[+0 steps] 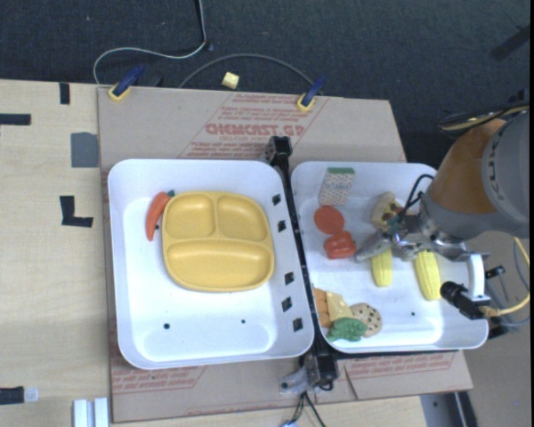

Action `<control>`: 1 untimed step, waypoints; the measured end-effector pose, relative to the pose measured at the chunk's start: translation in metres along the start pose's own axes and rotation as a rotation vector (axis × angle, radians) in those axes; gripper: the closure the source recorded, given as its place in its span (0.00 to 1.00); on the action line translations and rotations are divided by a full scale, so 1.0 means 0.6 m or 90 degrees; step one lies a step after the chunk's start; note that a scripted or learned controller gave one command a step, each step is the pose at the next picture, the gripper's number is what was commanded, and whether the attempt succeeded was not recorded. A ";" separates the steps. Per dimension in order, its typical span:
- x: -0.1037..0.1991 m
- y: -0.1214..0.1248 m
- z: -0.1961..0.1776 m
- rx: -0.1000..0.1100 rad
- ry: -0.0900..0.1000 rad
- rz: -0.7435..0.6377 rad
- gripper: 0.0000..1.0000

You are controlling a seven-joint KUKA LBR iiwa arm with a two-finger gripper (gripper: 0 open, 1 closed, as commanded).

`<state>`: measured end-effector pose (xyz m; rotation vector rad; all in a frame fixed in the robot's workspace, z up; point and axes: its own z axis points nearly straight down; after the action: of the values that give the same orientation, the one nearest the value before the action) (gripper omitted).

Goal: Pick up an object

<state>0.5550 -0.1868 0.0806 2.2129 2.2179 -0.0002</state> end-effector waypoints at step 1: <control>0.109 0.020 -0.009 0.002 0.003 -0.002 0.00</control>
<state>0.5668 -0.1211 0.0857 2.2123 2.2258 0.0024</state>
